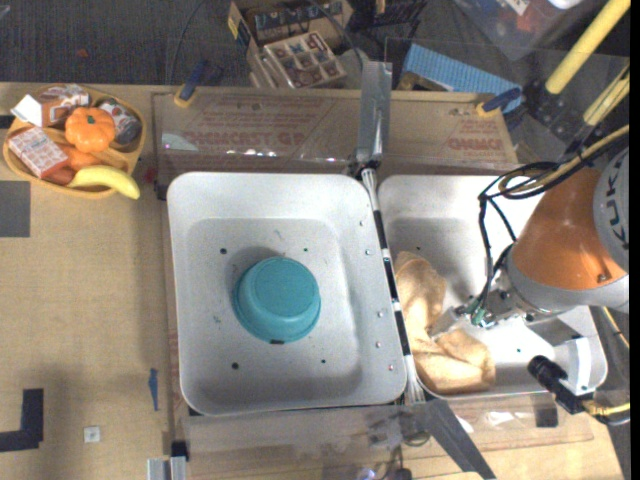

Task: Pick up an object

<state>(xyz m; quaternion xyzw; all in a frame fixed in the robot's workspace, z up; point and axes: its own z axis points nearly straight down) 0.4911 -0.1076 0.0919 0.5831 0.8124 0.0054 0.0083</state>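
Gripper: you see it low in the right bin, under the arm's orange band; its tip sits just above the tan cloth; whether it is open, closed or gripping, you cannot tell, since the wrist body hides that part. A small green spot shows at the tip; dark cables loop from the arm down toward it.

Tan cloth: crumpled, lying along the left wall of the right bin, w/ one lobe up near the bin's middle and another lobe at the bin's near edge; the gripper's tip is at the cloth's right side, between the two lobes; contact w/ the cloth cannot be judged from this angle.

Arm: grey housing below the orange band, reaching in from the right; a black knob sticks out at its lower side, over the bin's near right corner.

Left bin: white, shallow, touching the right bin along a shared centre seam; a teal bowl sits upside down near its middle, well apart from the gripper.

Bench: tan surface to the left of both bins; at its far left corner you find a shallow dish w/ a banana, a small orange pumpkin and some small boxed items; clear panels stand behind the bins; beyond the bench, clutter on dark floor, incl. a blue pad and a yellow bar.
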